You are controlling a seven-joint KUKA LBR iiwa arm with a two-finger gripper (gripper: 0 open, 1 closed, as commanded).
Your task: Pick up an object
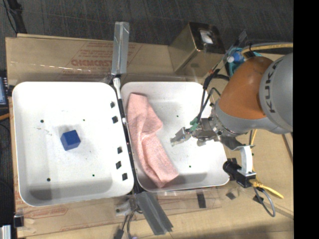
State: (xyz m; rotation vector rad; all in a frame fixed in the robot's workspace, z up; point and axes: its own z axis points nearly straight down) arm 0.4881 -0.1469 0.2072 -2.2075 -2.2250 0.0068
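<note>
Arm (254, 96): right of frame, reaching over the right bin (199, 91).
Cloth (149, 141): pink, lying in that bin's left half.
Gripper (178, 137): beside the cloth, fingers apart, holding nothing.
Cube (70, 139): blue, left bin (30, 98).
Progress: nothing lifted yet.

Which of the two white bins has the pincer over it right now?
The right-hand bin, the one holding the pink cloth. The pincer sits over its floor beside the cloth; the left bin holds the blue cube.
</note>
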